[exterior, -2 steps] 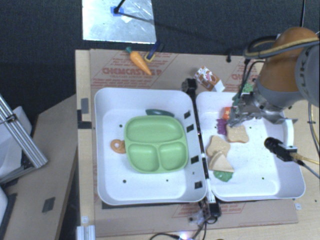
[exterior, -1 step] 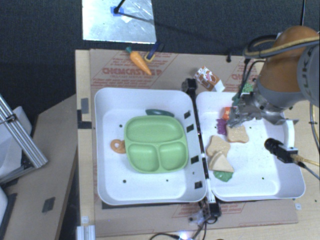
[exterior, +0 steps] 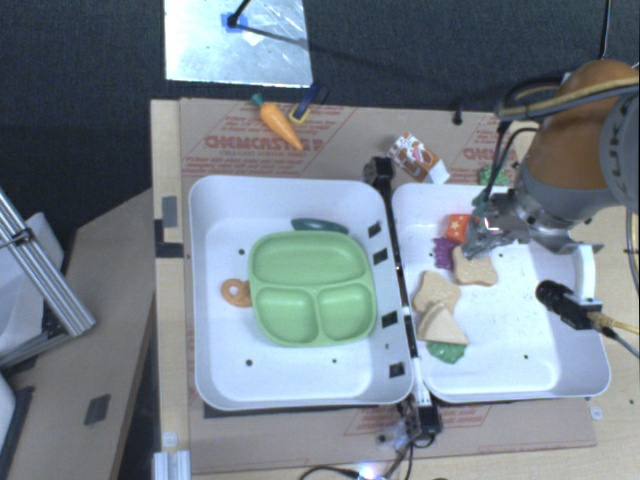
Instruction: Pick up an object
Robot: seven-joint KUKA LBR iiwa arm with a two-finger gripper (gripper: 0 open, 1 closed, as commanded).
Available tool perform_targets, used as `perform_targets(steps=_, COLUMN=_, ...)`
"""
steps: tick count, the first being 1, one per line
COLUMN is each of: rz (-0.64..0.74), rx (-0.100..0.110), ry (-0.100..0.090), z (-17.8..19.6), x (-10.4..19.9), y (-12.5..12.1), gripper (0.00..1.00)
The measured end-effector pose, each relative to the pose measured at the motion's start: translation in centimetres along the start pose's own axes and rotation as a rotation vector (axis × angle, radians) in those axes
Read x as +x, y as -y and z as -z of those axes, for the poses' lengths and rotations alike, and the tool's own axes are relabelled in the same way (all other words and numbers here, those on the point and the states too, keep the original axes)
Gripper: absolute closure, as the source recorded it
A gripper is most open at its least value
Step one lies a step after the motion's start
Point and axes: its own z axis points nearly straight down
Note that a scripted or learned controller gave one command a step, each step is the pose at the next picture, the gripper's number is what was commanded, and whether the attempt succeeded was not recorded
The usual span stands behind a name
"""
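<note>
Seen from above at a slant: two shallow white bins side by side on a bench. In the left bin, a green divided plate near the middle, with a small orange ring just beside its left edge and a dark green piece peeking past its top edge. In the right bin, crowded against the left wall: tan bread-slice toys, a green leaf under the lowest slice, another tan slice, a purple piece and an orange-red block. Open white floor across the right bin's lower middle and lower right. Beyond the bins, a toy carrot and a small printed packet on the cardboard. Reaching in from the right, the grey arm with orange band, bent low over the right bin's upper half. Gripper just above the tan slice, beside the orange-red block; nothing seen between the fingers, and open or closed cannot be told.
</note>
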Motion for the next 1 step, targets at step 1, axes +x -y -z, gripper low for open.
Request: perform_targets(steps=1, rz=0.004, rx=-0.001, ry=-0.001, z=0.71, x=0.88, y=0.68, gripper=1.00)
